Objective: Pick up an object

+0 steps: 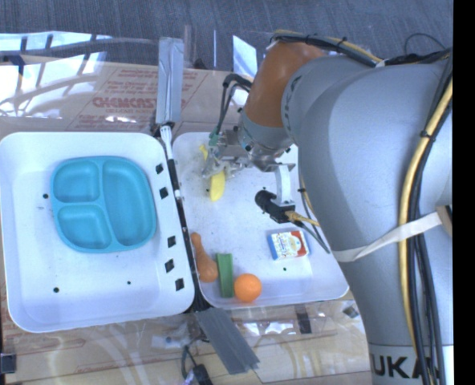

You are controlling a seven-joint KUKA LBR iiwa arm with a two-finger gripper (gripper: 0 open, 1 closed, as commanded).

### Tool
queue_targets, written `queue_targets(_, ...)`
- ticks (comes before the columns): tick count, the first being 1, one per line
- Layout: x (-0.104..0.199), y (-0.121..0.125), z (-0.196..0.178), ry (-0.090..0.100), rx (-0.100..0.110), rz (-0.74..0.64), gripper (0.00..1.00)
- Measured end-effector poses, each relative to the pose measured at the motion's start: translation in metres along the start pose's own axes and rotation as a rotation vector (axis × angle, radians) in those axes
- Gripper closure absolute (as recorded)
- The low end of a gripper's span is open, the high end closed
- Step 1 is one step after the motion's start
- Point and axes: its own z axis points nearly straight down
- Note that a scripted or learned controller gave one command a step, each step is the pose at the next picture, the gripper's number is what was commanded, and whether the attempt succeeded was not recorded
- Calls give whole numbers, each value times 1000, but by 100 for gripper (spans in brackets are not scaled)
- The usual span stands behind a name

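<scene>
Work on this job is only partly done. My gripper (220, 160) is low in the right bin (327, 285), near the back. It sits right over a yellow thing (217, 188) that looks like a small banana. The yellow thing lies on the bin floor, so I think nothing is picked up yet. I cannot tell if my gripper is open or shut, because my arm (366, 135) and wrist hide it. What is left is to grab and lift.

At the front of the bin are an orange ball (247, 287), a green block (224, 274) and an orange-brown toy (204, 263). A small box (287, 245) lies to the side. A blue plate (105, 203) sits in the left bin (13, 215).

The brown sheet (117, 99) behind the bins says "CHEMCAST" in red. My arm shows the letters "UKA" down low. The small box has blue and red print, too small to read.
</scene>
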Motion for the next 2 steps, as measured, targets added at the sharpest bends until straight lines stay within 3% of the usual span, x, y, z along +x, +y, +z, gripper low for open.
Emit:
queue_targets(1, 31, -27, -94, 0, -9, 19, 100)
queue_targets(2, 103, -21, -111, 0, -5, 42, 100)
